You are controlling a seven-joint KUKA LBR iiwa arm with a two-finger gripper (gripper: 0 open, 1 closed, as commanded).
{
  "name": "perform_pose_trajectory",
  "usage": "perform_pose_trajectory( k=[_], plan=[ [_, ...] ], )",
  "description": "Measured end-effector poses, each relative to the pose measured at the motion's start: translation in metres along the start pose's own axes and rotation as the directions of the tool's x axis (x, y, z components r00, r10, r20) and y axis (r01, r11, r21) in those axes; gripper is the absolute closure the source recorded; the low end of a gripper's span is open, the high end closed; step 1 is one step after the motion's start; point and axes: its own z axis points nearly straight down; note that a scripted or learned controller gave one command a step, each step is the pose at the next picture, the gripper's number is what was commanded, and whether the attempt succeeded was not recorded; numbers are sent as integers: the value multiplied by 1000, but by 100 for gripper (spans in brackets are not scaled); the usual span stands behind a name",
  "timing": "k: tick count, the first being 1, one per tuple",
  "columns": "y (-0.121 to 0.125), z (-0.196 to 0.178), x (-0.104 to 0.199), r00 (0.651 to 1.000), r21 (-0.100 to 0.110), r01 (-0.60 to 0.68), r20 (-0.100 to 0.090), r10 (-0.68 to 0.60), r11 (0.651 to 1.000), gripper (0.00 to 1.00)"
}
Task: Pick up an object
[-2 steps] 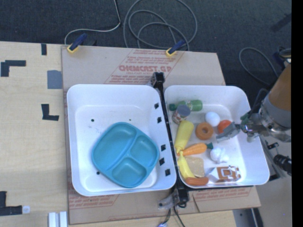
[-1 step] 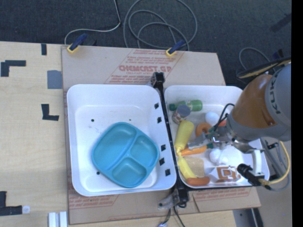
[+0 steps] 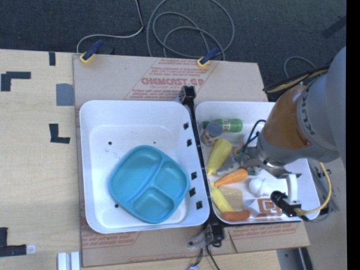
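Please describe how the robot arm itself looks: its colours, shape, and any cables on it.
The arm is thick, rounded and grey, with a broad orange band above the wrist. Thin black cables loop beside the wrist, and a yellow cable curves below it.

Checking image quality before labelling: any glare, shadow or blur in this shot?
Camera view: even lighting, soft shadow along the left bin wall; mild sheen on the blue plate; the arm looks soft and blurred, hiding part of the right bin.
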Motion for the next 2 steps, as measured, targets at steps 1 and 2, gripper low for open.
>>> perform_pose_trajectory(
  k=[1,2],
  plan=[
    [0,-7,6,1000,3,4,-11,-4,1000,100],
    [-21,-149,12,1000,-2,11,-20,-11,1000,100]
  ],
)
